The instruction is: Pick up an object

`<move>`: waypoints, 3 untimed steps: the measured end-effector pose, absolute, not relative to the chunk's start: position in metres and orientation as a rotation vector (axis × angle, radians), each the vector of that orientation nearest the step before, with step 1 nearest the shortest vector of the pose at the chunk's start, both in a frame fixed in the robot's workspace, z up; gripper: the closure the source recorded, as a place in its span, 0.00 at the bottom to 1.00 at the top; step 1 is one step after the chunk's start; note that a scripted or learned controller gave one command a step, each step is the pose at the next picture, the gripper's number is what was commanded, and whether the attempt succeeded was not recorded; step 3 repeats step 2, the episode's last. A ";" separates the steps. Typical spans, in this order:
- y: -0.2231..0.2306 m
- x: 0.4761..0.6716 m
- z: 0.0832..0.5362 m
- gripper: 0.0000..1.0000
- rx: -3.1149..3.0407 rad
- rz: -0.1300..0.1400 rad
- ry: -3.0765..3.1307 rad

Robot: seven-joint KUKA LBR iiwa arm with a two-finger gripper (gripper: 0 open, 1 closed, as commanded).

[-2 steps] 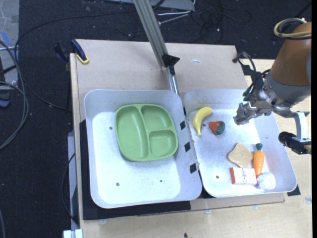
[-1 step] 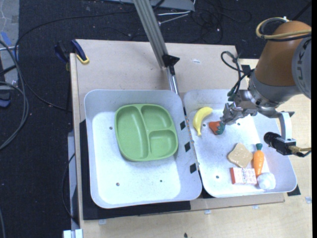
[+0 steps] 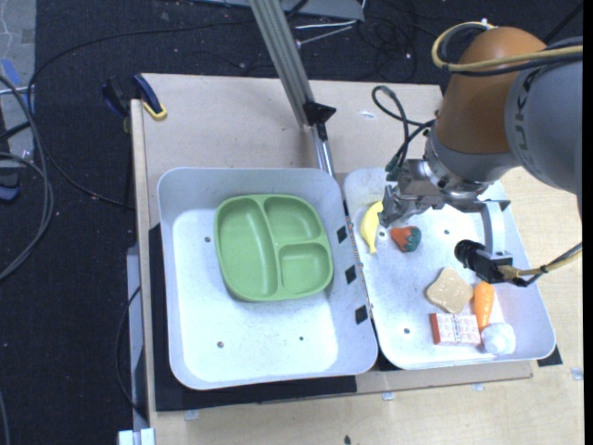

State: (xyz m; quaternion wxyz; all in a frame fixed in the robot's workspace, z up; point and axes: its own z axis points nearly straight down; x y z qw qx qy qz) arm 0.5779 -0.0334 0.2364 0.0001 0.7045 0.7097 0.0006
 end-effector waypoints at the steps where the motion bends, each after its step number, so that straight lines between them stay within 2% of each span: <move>1: 0.010 0.582 0.232 1.00 2.215 0.001 2.228; 2: 0.063 0.575 0.224 1.00 2.215 -0.001 2.231; 3: 0.063 0.575 0.224 1.00 2.215 -0.001 2.231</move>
